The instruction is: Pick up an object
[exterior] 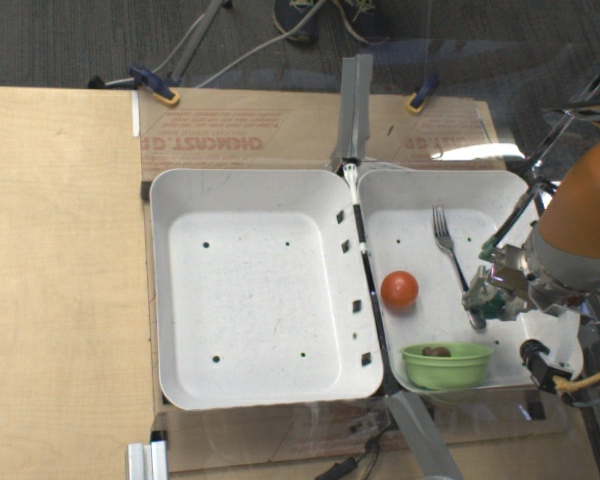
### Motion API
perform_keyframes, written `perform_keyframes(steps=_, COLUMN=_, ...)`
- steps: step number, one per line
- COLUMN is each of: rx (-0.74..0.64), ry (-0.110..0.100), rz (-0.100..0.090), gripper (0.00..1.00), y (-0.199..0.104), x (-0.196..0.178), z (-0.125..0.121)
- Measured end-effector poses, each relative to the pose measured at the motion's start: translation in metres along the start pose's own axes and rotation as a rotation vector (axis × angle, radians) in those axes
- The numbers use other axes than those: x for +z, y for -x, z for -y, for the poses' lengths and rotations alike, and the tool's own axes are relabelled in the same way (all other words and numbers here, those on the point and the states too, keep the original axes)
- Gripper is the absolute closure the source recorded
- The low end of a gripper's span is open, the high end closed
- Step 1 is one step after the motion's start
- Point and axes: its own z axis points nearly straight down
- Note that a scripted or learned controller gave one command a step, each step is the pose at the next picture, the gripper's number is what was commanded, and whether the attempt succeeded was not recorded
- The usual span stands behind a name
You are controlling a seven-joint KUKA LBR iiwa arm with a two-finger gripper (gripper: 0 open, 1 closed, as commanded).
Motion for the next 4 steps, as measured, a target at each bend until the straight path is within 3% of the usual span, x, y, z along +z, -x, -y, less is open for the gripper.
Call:
perform_keyframes(steps=1, rx=0.349, ry=0.003, rz=-0.001, gripper=1.0, y=-0.024, x=0.061, z=-0.066)
perform_keyframes(steps=2, rx=0.562, ry=-0.003, rz=-0.001, gripper=1.0, y=-0.024, x=0.071, z=0.003)
perform_keyframes(steps=3, rx=0.653, ry=0.002, rz=-0.001, gripper=1.0, y=-0.111, x=-0.075, z=-0.002)
perform_keyframes(steps=4, rx=0.655, ry=0.001, rz=0.0, gripper=0.0, y=-0.11, x=-0.075, z=-0.002)
